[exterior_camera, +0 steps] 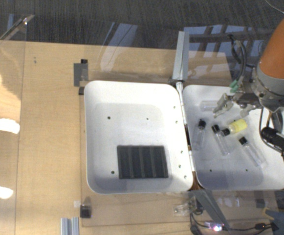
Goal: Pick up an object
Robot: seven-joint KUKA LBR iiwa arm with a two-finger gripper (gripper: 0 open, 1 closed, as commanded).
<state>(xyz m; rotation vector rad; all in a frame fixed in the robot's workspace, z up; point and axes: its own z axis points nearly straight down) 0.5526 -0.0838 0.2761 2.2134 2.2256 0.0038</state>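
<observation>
Arm (281,48) at right edge of frame: big rounded orange band up top, w/ a grey ring below it. Black cables (239,58) loop down its left side, w/ a small green bit near the wrist. Hand (232,104) is pale grey metal, thin angular parts; a black fitting w/ a glossy cable sits at lower right of the arm.

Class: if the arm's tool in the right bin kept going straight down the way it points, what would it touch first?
Probably the bare floor of the right bin, beside the yellow-capped vial; the tool hangs over that spot, though depth is unclear.
</observation>
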